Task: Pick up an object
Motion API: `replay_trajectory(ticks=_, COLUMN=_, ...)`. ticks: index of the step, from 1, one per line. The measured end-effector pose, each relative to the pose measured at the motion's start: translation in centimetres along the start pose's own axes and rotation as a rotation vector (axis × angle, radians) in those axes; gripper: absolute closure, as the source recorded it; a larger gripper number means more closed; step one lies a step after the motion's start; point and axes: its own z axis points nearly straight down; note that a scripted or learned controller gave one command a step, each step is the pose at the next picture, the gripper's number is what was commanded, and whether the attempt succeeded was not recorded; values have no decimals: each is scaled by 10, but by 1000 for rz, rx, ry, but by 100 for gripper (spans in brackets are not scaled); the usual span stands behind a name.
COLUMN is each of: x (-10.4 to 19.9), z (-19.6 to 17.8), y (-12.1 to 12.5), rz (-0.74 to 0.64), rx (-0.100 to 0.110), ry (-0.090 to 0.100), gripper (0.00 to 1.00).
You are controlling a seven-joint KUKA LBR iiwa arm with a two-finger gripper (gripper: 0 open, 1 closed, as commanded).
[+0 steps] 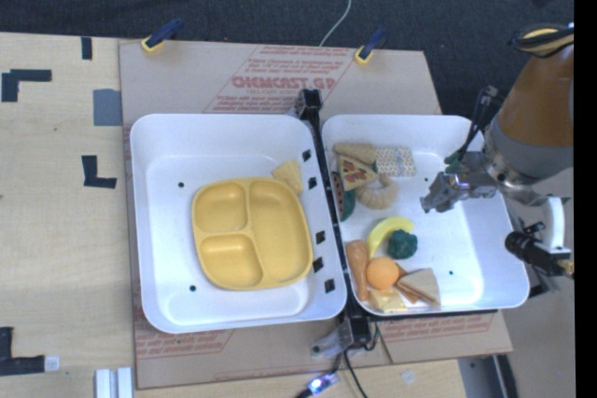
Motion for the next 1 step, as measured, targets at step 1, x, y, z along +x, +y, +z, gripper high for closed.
replay_trajectory(ticks=1, x=1, z=-3, y=0, rz=0, rx=6, ry=2, gripper=100)
